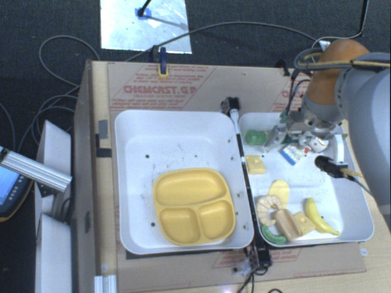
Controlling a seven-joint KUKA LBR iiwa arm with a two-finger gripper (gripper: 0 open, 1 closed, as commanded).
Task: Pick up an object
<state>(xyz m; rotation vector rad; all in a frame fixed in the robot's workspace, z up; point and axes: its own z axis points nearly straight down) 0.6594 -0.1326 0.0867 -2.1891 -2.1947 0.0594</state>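
While the gripper (286,133) hangs low over the right bin (360,221) near the green object (255,137), nothing looks lifted; I cannot tell its state.

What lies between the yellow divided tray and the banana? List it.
Camera view: the bins' shared rims, then a shrimp-like piece and a tan block between the yellow divided tray and the banana.

Fixed above the bench (183,81), looking down at a slant, far enough back to take in both white bins: left bin (140,133) mid-frame, right bin (360,224) toward the right edge, dark floor (36,17) along the top and left, arm (366,96) entering from the right
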